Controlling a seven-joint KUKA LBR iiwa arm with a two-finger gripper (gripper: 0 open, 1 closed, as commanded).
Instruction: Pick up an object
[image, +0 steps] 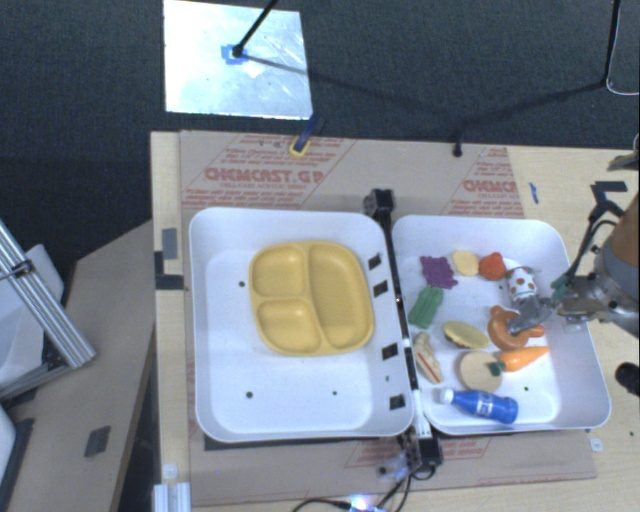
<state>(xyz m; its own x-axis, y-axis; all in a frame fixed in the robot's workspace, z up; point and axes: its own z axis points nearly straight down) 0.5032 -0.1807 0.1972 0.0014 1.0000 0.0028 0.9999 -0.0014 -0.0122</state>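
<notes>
The right bin holds several toy foods. My gripper reaches in from the right and sits low over a curved orange piece, touching or just above it. An orange carrot lies just below it, and a white spotted piece just above. Further left are a yellow oval piece, a round tan cookie, a green pickle, a purple piece, a pale yellow piece and a red-orange piece. A blue bottle lies along the front wall.
A hot dog lies by the right bin's left wall. The left bin holds a yellow divided plate. A black clamp strip runs between the bins. Cardboard lies under both bins.
</notes>
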